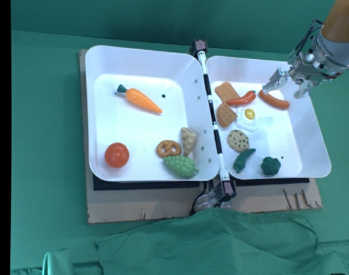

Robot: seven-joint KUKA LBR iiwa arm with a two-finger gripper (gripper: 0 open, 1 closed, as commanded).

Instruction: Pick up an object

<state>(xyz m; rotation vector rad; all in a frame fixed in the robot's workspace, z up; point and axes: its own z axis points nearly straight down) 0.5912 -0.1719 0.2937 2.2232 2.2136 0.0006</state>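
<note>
One orange sausage (274, 99) lies near the upper right wall of the right bin (315, 148), apart from the chilli (241, 99) and fried egg (249, 118). Directly above it the gripper (289, 83) is poised, fingers spread wide and holding nothing, seemingly lined up for a grasp.

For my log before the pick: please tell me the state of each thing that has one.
hand: open, above the right bin's far edge, holding nothing
sausage: lying flat, just below the hand
carrot: lying in the left bin
tomato: resting, untouched
</note>
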